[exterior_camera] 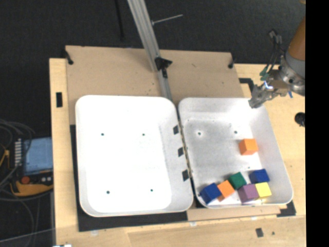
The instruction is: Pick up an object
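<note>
Orange cube (248, 146) apart from blocks (237, 187) clustered along right bin's (216, 117) near wall.

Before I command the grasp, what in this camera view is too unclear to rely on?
- Gripper: small and blurred at the right bin's far corner; finger state unreadable.
- Arm: cut off by the view's right edge.
- Purple cube and yellow cube: too close to tell if they touch.

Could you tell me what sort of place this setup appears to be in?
Most likely a robotics lab bench for grasping trials: two shallow white bins on a wooden bench, small coloured blocks in the right bin, and the arm's end effector at its far corner.
</note>
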`<state>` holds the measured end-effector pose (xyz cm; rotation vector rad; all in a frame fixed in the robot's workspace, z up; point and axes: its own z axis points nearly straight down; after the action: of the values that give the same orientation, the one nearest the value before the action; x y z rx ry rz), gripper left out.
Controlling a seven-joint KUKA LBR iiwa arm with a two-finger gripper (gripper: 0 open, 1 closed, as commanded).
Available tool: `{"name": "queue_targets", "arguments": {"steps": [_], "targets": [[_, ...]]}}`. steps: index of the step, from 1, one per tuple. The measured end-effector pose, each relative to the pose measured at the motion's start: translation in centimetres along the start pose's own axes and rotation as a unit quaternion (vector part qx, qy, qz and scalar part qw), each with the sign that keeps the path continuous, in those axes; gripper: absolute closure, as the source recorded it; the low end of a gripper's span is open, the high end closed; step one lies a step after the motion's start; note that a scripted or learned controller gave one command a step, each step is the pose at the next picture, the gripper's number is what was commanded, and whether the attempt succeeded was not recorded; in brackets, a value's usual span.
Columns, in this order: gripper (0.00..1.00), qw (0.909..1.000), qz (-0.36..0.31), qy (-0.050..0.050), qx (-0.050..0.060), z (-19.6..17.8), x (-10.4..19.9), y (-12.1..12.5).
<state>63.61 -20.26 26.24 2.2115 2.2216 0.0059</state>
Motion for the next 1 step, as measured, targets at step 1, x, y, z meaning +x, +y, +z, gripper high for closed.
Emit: {"name": "queue_targets", "arguments": {"steps": [1], "targets": [[1.00, 1.0000, -0.001, 0.001, 0.003, 0.02, 5.74, -0.18]]}}
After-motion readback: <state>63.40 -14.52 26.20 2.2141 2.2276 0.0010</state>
